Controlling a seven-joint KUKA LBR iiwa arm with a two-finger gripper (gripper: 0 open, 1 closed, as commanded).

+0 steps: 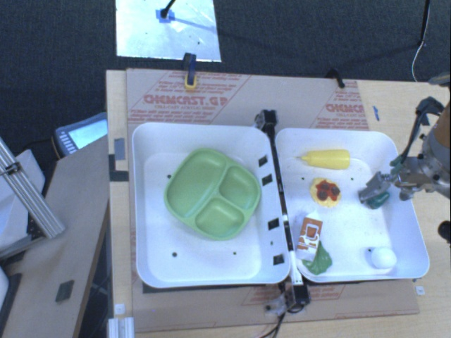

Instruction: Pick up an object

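Bench: tan board (232, 94) with red print, under two white bins.
Left bin (151, 143): touching the right bin (405, 248) along a black divider (276, 196).
Clamp: yellow (190, 82), on the board's far edge.
Sheet: shiny metal plate (168, 20), beyond the board.
Left of bench: grey table (63, 224), aluminium rail (25, 189).

I see my gripper (375, 191) low over the right bin (405, 220), near a dark green object (379, 201). A green tray (211, 193) sits in the left bin (151, 189).
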